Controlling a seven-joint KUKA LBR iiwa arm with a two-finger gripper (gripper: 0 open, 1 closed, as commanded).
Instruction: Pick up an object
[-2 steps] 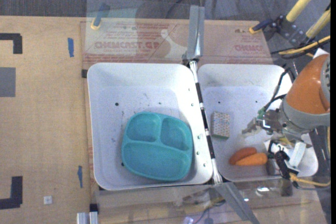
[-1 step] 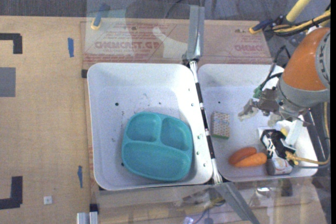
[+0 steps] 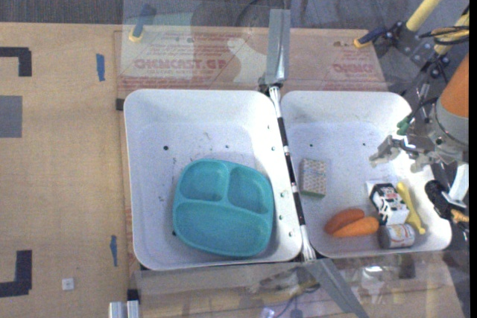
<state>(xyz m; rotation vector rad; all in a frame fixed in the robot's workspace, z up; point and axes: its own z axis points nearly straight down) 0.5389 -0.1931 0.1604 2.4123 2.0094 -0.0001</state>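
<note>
— Two bins, right? What's in them?
— A teal divided plate (image 3: 223, 208) in the left bin (image 3: 149, 160). The right bin (image 3: 335, 123) has a carrot (image 3: 356, 227), a small card (image 3: 314, 177), a can (image 3: 397, 236) and a yellow stick (image 3: 411, 208).
— And the gripper (image 3: 393, 147)?
— Over the right bin's right side, above those things. Spread or pressed together, I cannot tell.

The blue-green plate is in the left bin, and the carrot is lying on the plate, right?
Not quite. The camera view shows the plate in the left bin, but the carrot isn't on it. It lies in the right bin, near the front, beside other small things.
</note>
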